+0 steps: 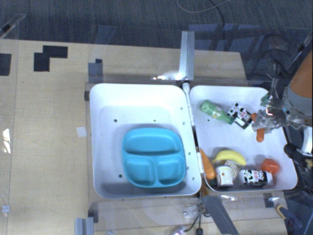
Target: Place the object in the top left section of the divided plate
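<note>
A blue divided plate (pixel 154 156) lies in the left white bin (pixel 105 106), with one wide section at its far side and two smaller ones at its near side. My gripper (pixel 267 117) hangs over the right side of the right bin (pixel 244 91). A small orange piece (pixel 260 135) sits just below the gripper, touching or very close to it; I cannot tell whether it is held. Just to the gripper's left lies a black-and-white cow-patterned item (pixel 240 115).
The right bin also holds a green bottle (pixel 215 111), a banana (pixel 231 156), a carrot (pixel 207 166), a small cup (pixel 225 176), a cow-patterned bottle (pixel 254 177) and a red-orange fruit (pixel 270 166). A metal post (pixel 188 55) stands behind the bins.
</note>
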Motion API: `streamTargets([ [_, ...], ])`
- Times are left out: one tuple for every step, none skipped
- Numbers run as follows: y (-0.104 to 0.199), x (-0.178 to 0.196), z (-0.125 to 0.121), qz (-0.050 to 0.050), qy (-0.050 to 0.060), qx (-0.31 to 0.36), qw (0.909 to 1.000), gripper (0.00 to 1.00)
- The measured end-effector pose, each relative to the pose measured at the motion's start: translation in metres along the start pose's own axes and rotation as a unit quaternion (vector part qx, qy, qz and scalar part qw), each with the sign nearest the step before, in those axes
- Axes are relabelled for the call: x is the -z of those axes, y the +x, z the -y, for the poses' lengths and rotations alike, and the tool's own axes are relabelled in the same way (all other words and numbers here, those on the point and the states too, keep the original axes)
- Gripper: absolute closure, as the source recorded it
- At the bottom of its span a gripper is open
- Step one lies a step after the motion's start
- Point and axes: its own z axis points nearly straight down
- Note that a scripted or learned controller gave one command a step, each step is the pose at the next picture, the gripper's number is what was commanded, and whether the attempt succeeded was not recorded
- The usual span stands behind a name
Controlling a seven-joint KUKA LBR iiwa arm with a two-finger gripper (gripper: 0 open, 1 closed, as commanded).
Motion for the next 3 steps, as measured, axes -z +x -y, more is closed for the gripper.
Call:
streamTargets([
  [0.064,-0.002,0.028,-0.001,0.001,0.030,0.9995,1.00],
  [0.134,-0.023,0.025,-0.001,0.002,0.092,0.9958,1.00],
  [0.194,-0.022,0.061,-0.001,0.002,0.110,0.9939,1.00],
])
